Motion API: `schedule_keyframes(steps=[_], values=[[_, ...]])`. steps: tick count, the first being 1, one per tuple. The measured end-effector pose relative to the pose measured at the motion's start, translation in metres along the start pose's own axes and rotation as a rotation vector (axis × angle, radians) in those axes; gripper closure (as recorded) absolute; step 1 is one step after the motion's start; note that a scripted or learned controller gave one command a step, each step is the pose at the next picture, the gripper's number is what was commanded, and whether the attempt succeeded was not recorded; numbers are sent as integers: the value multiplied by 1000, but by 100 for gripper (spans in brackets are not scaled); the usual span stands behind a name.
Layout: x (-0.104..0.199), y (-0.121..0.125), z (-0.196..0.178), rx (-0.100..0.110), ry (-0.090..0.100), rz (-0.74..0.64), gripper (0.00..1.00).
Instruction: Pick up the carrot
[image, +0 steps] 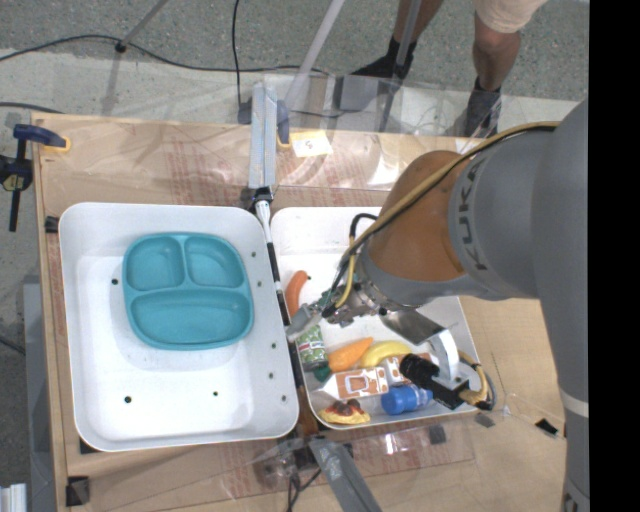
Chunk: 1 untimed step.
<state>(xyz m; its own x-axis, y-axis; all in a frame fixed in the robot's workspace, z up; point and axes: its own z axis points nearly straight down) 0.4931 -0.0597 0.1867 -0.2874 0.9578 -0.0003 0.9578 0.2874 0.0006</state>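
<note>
Orange carrot (350, 353) hemmed by banana (387, 351)

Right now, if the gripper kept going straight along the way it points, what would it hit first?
The gripper points down and toward the left side of the right bin. The green item lying just below its tip looks first in line, with the carrot beside that. Depth is unclear from this slanted view.

Two white bins (75, 300), one teal plate (187, 290), perhaps seven toys.
</note>
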Motion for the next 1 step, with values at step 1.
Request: schedule_keyframes(steps=[1], values=[[-77,0,59,-8,-4,-127,0]])
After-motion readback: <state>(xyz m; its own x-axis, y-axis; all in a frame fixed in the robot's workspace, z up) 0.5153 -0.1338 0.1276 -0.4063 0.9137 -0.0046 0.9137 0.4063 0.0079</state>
